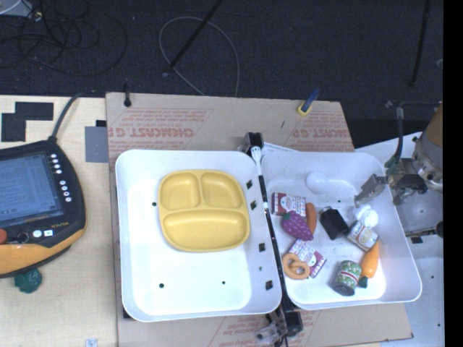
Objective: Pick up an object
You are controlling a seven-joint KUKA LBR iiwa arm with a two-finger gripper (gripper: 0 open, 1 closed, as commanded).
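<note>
The right bin [405, 280] holds several small toys: a white lump [329, 184], a purple grape bunch [296, 225], a black block [333, 223], a small jar [362, 235], an orange carrot [370, 260], a donut [294, 266] and a green can [347, 277]. My gripper [391, 185] hangs over the bin's right rim, up and right of the jar. Its fingers stand apart and open, and nothing is between them. The arm comes in from the right edge.
A yellow divided plate [204, 210] lies in the left bin [137, 266]. Both bins rest on a cardboard sheet [217, 121]. A control tablet [36, 201] sits at the far left. Cables lie on the dark floor behind.
</note>
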